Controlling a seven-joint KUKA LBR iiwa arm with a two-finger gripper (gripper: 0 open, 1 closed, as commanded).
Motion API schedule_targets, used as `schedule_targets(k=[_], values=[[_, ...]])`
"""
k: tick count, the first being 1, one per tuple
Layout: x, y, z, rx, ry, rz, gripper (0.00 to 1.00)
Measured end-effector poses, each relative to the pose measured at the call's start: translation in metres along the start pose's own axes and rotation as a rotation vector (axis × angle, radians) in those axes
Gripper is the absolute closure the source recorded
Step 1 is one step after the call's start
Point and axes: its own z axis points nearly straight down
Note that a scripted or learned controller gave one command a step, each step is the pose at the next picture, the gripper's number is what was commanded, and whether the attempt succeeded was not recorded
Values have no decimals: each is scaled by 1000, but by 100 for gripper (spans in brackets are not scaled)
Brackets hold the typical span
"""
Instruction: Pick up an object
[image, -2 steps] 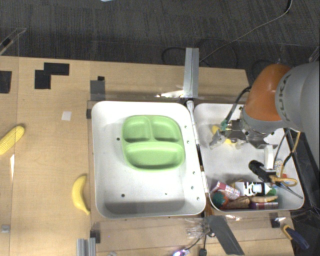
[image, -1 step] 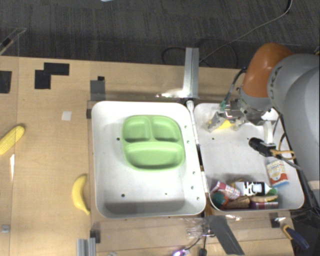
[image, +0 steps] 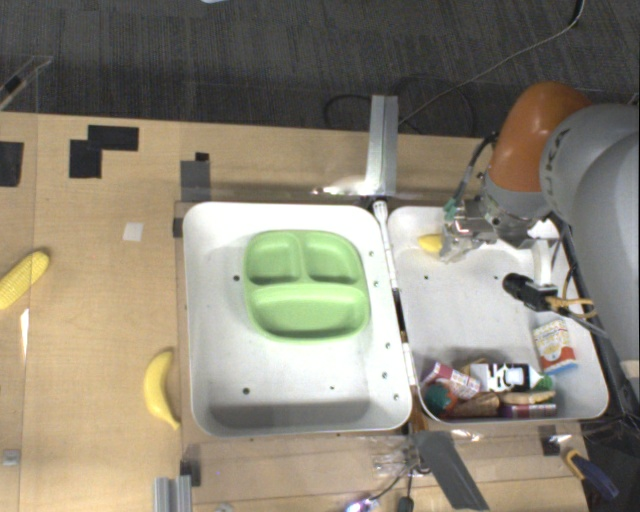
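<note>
My gripper (image: 459, 238) is low in the far left part of the right bin (image: 470, 310), reaching in from the right. A small yellow object (image: 429, 243) lies on the bin floor just left of the gripper, very close to it or touching it; I cannot tell which. Along the near wall of the right bin lies a pile: a colourful packet (image: 448, 383), a black and white box (image: 506, 377) and a brown item (image: 480, 404). A small white and red carton (image: 553, 345) rests by the right wall.
The left bin (image: 215, 380) holds a green divided plate (image: 305, 283). On the bench left of the bins lie a banana (image: 159, 386) and a yellow corn cob (image: 20, 281). A metal post (image: 383, 150) stands behind the bins.
</note>
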Motion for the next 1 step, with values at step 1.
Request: schedule_targets(k=[1], values=[[0, 0, 0, -2, 0, 0, 0]])
